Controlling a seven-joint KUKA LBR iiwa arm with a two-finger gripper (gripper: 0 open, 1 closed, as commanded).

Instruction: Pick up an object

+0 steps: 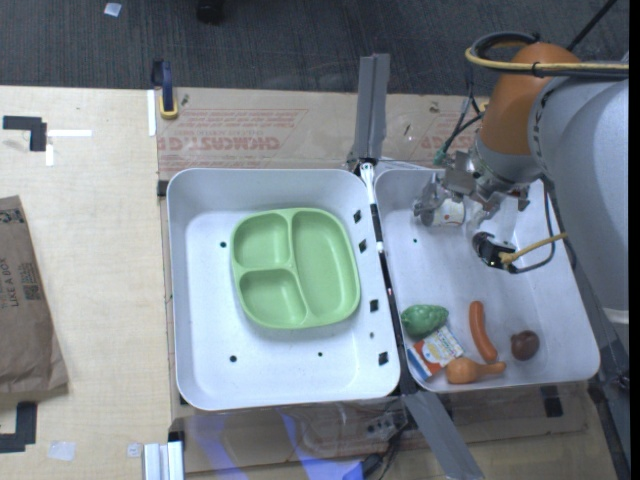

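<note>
Two white bins sit side by side. The left bin (190,298) holds a green three-compartment plate (297,266) near its centre. In the right bin (560,308), toward six o'clock, lie a green leafy vegetable (424,319), a small white packet (438,349), an orange carrot-like piece (472,370), a red-orange sausage (482,330) and a brown round item (524,344). The gripper (447,206) hangs at that bin's twelve o'clock end, clear of the objects.

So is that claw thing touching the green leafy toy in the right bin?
Apart. The camera view shows the gripper at the far end of the right bin, with bare white floor between it and the green leafy toy near the front.
</note>
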